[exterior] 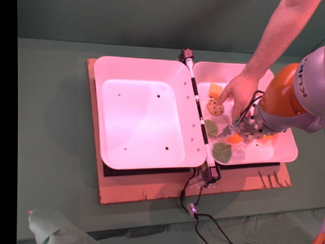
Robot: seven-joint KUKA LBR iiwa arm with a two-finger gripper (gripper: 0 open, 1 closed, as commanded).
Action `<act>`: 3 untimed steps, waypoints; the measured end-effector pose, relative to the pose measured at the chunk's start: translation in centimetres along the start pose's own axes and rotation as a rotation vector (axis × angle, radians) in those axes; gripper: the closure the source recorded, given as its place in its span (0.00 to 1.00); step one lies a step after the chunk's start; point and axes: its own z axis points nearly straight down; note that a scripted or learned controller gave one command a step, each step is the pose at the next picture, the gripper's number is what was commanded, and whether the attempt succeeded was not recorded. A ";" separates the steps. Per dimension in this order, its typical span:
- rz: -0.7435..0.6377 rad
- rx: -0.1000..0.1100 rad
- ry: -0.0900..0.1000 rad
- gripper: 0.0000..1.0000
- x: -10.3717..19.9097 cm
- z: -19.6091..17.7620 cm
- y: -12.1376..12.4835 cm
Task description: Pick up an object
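L bin (142,75) sits bare white w/ a few dark specks on its floor; a black-and-white divider rod (198,105) runs btwn it and the R bin (284,154), cables trailing off the near end onto the brown board (132,189). All candidates for the pick lie in the R bin's left part: orange block (216,90) near the far side, brown spotted cookie-like piece (215,107) just below it, a green leaf-like piece (210,127) beside the rod, a bigger green piece (222,152) at the near rim. A small orange item (235,139) lies right under the gripper (237,131), which is low in the bin; can't tell if it's released or clenched, too cluttered and blurred there, and nothing is visibly held. A person's hand (242,93) reaches into the same bin, fingers pointing down next to the wrist. Judgement: step in hand is descent/closing on the small orange item. To do it well: centre over one piece only, keep clear of the green pieces and the rod, close fully before lifting, lift straight up. Main risk is the hand so close to the tool; safest to wait till it's out.
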 end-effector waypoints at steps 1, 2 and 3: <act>0.005 -0.012 -0.007 1.00 -0.2 -1.3 0.3; -0.001 0.004 -0.003 1.00 -1.0 -5.8 0.4; -0.001 0.004 -0.003 1.00 -1.5 -10.3 0.3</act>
